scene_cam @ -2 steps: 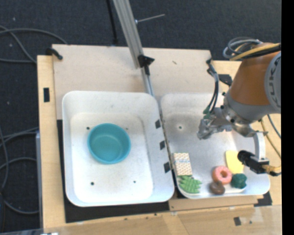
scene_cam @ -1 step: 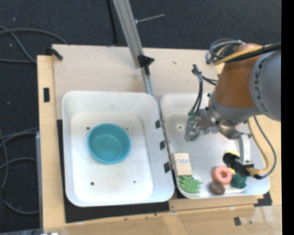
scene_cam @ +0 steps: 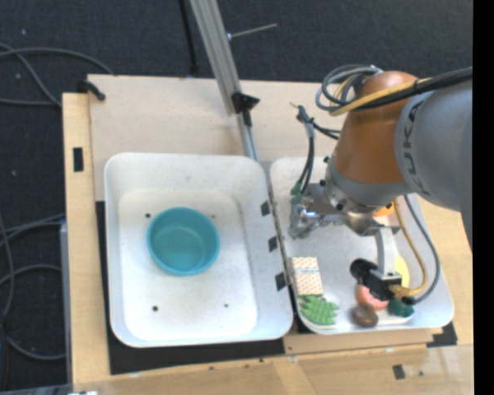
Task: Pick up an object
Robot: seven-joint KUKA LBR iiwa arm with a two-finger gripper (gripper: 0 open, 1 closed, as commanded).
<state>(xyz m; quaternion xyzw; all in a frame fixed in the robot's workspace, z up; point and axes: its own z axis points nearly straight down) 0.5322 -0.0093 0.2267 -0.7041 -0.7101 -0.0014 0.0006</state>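
Note:
My gripper (scene_cam: 301, 219) hangs low over the left side of the right bin (scene_cam: 434, 315), close to the wall between the two bins. Just in front of it lies a checkered yellow-and-pink pad (scene_cam: 306, 276). A green ridged piece (scene_cam: 319, 309) rests at the bin's front edge. To its right are a brown rounded object (scene_cam: 365, 317), a pink-orange object (scene_cam: 371, 298) and a small dark green item (scene_cam: 403, 309). The arm's orange band and grey wrist hide much of the bin's back half. I see nothing between the gripper and the pad.
The left bin (scene_cam: 123, 179) holds a teal bowl (scene_cam: 183, 240) near its middle. A slanted aluminium post (scene_cam: 218, 48) rises behind the bins. Something orange (scene_cam: 384, 214) and something yellow (scene_cam: 400, 267) peek out from under the wrist.

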